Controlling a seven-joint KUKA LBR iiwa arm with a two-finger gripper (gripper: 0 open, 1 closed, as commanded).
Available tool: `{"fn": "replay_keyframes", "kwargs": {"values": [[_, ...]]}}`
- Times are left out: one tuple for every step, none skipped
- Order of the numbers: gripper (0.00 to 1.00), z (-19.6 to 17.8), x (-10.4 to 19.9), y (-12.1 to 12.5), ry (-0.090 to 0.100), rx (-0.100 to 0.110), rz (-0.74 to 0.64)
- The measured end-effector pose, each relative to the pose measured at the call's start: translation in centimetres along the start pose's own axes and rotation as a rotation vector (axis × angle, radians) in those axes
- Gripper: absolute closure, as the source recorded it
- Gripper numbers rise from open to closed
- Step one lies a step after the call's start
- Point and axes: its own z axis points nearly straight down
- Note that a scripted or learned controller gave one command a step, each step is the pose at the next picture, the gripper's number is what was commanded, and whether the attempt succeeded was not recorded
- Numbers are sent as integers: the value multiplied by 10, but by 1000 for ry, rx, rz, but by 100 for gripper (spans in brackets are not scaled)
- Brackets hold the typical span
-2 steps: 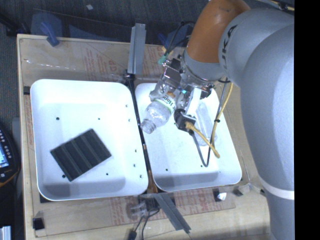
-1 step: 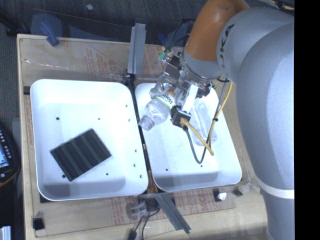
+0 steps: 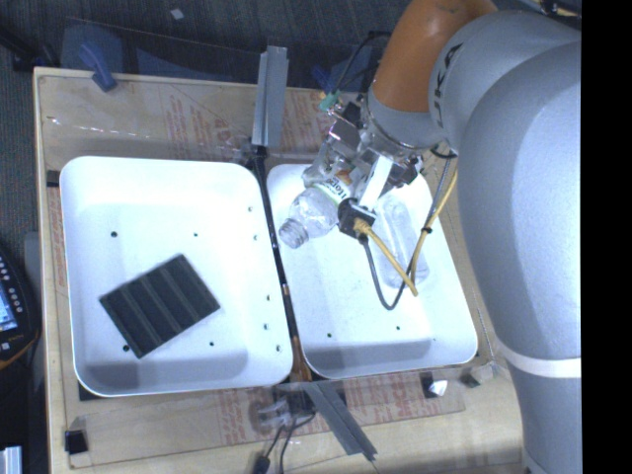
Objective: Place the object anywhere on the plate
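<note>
A clear plastic bottle (image 3: pixel 308 212) hangs tilted over the back left part of the right bin (image 3: pixel 434 344), its capped end pointing down and left toward the divider. My gripper (image 3: pixel 334 181) is shut on the bottle's upper end, under the orange-banded wrist. The plate (image 3: pixel 160 304) is a dark, ridged rectangle lying flat and turned at an angle in the front part of the left bin (image 3: pixel 89 191), well to the left of the gripper and below it in the view.
A second clear plastic item (image 3: pixel 400 227) lies in the right bin just right of the gripper. A raised rim between the bins (image 3: pixel 281 284) separates them. The arm's grey body covers the right side of the bench.
</note>
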Motion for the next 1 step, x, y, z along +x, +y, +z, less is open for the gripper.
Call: {"fn": "replay_keyframes", "kwargs": {"values": [[100, -9, -8, -5, 2, 3, -4]]}}
